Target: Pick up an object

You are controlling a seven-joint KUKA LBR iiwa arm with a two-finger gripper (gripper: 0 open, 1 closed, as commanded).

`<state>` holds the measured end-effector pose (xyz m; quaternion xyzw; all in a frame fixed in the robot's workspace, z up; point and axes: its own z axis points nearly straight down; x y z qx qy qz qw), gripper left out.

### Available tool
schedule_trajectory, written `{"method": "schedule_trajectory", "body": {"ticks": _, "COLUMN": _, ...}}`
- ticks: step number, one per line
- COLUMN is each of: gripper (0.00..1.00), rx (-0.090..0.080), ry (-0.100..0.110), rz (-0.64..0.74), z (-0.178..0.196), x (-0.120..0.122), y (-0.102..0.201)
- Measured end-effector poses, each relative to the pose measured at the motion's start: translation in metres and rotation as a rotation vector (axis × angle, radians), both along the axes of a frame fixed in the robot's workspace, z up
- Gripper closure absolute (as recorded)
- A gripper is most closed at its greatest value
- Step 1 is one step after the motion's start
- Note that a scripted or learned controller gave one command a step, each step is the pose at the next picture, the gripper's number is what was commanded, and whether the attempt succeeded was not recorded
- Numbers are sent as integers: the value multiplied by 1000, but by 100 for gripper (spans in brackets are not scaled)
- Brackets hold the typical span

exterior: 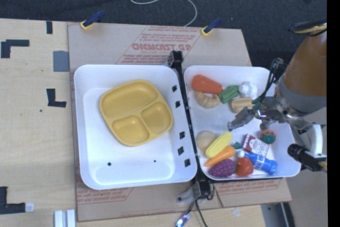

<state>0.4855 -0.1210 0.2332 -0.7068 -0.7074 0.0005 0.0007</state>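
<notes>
The right bin [276, 76] holds several toy foods. Among them are a red-orange pepper [206, 84], a bread roll [207, 99], a green piece [229, 94], a white garlic bulb [246, 87] and a tan piece [240, 103]. Further forward lie a beige potato [205, 139], a yellow corn cob [219, 143], a carrot [220, 156], purple grapes [223, 168], a tomato [244, 167], a blue bottle [263, 163] and a red-and-white carton [254, 144]. My gripper [239, 117] hangs low over the bin's middle, open, its fingers pointing left. Nothing is between them. The tan piece lies just above the upper finger.
The left bin [85, 114] holds a yellow compartment plate [136, 112]. A black divider [183, 114] runs between the bins. The arm's orange band [311, 61] stands at the right edge. A small red-and-green item [267, 137] lies beside the wrist.
</notes>
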Motion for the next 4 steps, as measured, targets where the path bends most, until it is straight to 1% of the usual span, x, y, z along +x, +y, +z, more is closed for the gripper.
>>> {"method": "schedule_trajectory", "body": {"ticks": 1, "gripper": 100, "rx": 0, "ry": 1, "rz": 1, "z": 10, "x": 0, "y": 1}}
{"method": "schedule_trajectory", "body": {"ticks": 2, "gripper": 100, "rx": 1, "ry": -9, "rz": 8, "z": 91, "x": -1, "y": 61}}
{"method": "schedule_trajectory", "body": {"ticks": 3, "gripper": 100, "rx": 2, "ry": -3, "rz": 10, "z": 118, "x": -2, "y": 139}}
{"method": "schedule_trajectory", "body": {"ticks": 4, "gripper": 100, "rx": 2, "ry": -6, "rz": 10, "z": 171, "x": -2, "y": 206}}
